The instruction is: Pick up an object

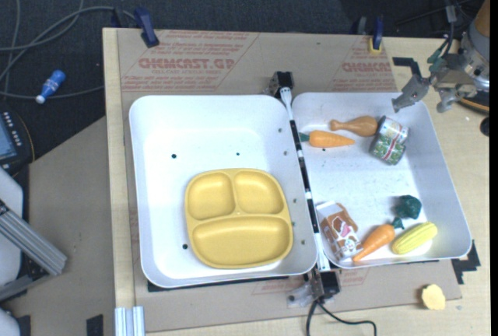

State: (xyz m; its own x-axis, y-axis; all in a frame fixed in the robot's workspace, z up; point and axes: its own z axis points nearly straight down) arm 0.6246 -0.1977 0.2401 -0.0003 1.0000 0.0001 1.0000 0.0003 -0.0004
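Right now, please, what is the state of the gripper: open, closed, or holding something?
Gripper: open, holding nothing, above the back right corner of the right bin, near the can.

A divided plate (pixel 236 218) lies in the left bin (pixel 156 171). The right bin (pixel 443 171) holds a can (pixel 388 141), drumstick (pixel 355 124), two carrots (pixel 331 140), bread (pixel 340 227), broccoli (pixel 407 208) and corn (pixel 415 237).

Arm (pixel 476 54) cut off by the right edge, gripper (pixel 426 89) fingers too small and blurred to judge, can (pixel 388 141) label unreadable, packet (pixel 340 228) print too small to read — dark monitor (pixel 12 138) cropped at left.
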